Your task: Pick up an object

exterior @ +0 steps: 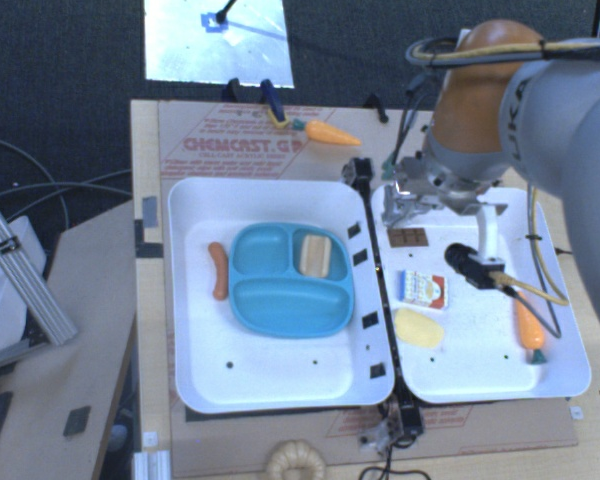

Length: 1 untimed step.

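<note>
Nothing picked yet, as I read it. Gripper (pixel 405 203) low over right bin (pixel 565 368) far-left corner, just above brown chocolate piece (pixel 407 237) (likely target). Can't tell claw state from here. Grasp and lift remaining. Yellow lemon-ish item (pixel 419 328) nearer front.

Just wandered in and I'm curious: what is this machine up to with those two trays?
A robot arm reaches over the right bin, its gripper low near a small brown square. Nothing is visibly picked up. A yellow piece, a small packet and a carrot lie nearby. The left bin holds a blue plate and a sausage.
</note>
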{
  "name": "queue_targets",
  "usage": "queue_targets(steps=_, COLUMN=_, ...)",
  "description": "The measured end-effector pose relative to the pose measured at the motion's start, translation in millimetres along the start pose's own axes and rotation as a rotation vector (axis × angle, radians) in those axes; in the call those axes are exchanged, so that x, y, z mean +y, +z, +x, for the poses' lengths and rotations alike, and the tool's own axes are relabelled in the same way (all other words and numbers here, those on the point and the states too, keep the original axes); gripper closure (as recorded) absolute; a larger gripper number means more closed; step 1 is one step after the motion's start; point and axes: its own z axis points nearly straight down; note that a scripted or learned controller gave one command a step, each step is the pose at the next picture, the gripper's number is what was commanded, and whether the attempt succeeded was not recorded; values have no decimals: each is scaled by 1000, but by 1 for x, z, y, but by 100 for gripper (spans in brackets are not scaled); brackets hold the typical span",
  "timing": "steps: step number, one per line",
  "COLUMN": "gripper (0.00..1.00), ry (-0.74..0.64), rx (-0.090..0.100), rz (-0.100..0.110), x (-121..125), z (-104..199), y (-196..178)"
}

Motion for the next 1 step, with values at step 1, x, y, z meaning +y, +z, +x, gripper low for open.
queue_targets(steps=1, gripper=100, ry=-1, rx=0, rz=0, x=1, z=0, y=0)
